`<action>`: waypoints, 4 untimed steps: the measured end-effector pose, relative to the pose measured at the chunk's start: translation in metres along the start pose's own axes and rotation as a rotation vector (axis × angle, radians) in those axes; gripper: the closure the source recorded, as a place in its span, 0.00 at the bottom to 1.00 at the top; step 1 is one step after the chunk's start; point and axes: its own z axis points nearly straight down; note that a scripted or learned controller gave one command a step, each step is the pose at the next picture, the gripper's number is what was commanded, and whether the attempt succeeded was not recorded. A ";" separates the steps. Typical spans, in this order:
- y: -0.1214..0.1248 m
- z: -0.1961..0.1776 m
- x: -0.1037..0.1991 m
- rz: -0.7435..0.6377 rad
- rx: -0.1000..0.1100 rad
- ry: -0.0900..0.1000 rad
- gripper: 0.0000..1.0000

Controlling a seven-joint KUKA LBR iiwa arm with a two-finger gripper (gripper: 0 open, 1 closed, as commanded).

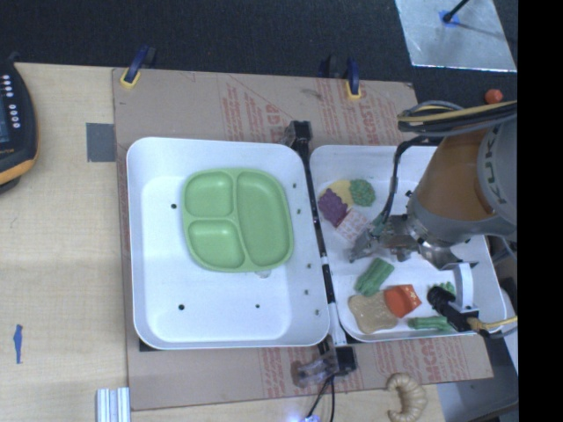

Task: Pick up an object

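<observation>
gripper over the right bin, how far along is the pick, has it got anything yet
Done: the arm has reached over the right bin, with the gripper low among the toys near the green piece and the purple piece. In hand: nothing visibly between its fingers. Left: close on an object and lift it. The green plate sits in the left bin.

Arm [466,178] covers right bin's [339,161] three o'clock side; gripper [374,244] fingers too blurred to read; yellow-black pendant [13,130] cut at nine o'clock edge.
</observation>
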 end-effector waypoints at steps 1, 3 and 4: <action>0.108 0.008 0.004 -0.002 -0.011 0.000 0.00; 0.132 0.005 0.001 0.002 -0.004 -0.004 0.00; 0.134 -0.006 0.002 -0.002 -0.006 0.000 1.00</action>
